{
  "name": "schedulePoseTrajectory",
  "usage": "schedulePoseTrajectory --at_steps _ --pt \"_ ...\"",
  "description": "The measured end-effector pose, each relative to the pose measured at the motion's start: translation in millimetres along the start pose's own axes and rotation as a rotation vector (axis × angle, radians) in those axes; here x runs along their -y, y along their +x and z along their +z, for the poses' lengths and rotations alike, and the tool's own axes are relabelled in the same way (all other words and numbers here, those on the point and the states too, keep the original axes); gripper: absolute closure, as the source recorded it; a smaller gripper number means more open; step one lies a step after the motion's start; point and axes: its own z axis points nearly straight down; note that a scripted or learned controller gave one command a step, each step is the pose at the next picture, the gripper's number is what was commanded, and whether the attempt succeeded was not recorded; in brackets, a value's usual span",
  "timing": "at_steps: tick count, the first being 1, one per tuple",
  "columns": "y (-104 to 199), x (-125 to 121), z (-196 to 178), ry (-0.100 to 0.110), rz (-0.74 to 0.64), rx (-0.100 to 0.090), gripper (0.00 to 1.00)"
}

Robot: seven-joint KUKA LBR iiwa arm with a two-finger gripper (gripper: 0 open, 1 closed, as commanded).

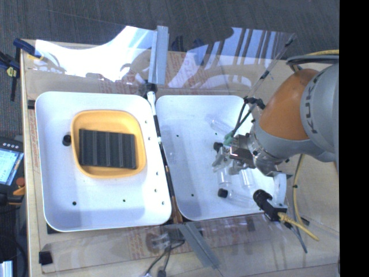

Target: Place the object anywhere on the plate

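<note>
The jaws' state I cannot tell; the gripper is low in the right bin. The clear object could slip free, far from the plate.

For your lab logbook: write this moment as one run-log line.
arm: over right bin | tool: low, by clear objects | plate: left bin, bare of object | task: not done

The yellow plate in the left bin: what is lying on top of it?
On the yellow plate lies a dark ribbed rectangular block, covering most of the plate's middle. What is under the block cannot be seen. The plate sits in the left bin.
</note>
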Motion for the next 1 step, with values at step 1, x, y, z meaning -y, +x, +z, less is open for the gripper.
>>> schedulePoseTrajectory --at_steps 1 --pt "0.0 0.0 0.0 0.000 0.000 0.000 0.00"
